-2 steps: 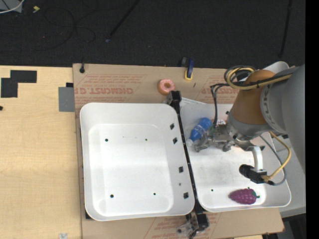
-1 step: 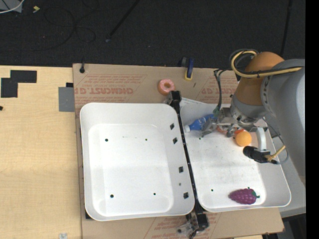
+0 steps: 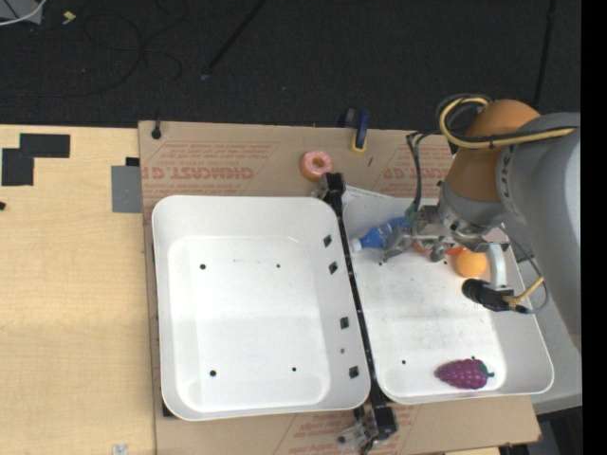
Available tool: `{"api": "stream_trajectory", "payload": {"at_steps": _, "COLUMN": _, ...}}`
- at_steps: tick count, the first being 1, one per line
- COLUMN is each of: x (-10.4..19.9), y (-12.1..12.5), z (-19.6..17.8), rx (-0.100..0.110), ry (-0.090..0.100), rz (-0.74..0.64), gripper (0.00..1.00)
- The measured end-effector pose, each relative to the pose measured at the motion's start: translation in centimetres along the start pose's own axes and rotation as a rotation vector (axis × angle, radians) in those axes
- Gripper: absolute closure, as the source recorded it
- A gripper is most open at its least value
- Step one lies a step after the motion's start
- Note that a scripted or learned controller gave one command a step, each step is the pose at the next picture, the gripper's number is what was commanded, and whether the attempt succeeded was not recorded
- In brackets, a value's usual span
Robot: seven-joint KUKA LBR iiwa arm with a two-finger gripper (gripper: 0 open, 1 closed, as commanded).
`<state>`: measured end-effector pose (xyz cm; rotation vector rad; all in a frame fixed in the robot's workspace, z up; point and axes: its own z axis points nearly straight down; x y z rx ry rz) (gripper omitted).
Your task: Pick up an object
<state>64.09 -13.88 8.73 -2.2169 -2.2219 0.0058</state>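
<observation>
My gripper (image 3: 424, 243) hangs low over the back of the right bin (image 3: 427, 349), under the grey arm with its orange band. Just to its left a blue and white object (image 3: 381, 236) lies on the bin floor, very close to the gripper or touching it. An orange ball (image 3: 470, 263) rests right beside the gripper on its right, partly hidden by the wrist. A purple bunch of grapes (image 3: 464, 373) sits near the bin's front right corner, well apart from the gripper.
The left bin (image 3: 180, 254) stands beside the right one, with a black divider (image 3: 347, 292) between them. A pink ring (image 3: 316, 165) lies on the cardboard behind the bins, and a blue clamp (image 3: 358, 131) grips the board's back edge.
</observation>
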Motion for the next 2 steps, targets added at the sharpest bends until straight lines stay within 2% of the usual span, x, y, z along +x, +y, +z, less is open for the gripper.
{"api": "stream_trajectory", "payload": {"at_steps": 1, "x": 5.27, "y": 0.26, "z": -3.4, "rx": -0.006, "ry": 0.002, "rz": -0.002, "gripper": 0.0}}
{"api": "stream_trajectory", "payload": {"at_steps": 2, "x": 5.06, "y": 0.15, "z": -4.19, "rx": -0.001, "ry": 0.001, "rz": -0.003, "gripper": 1.0}}
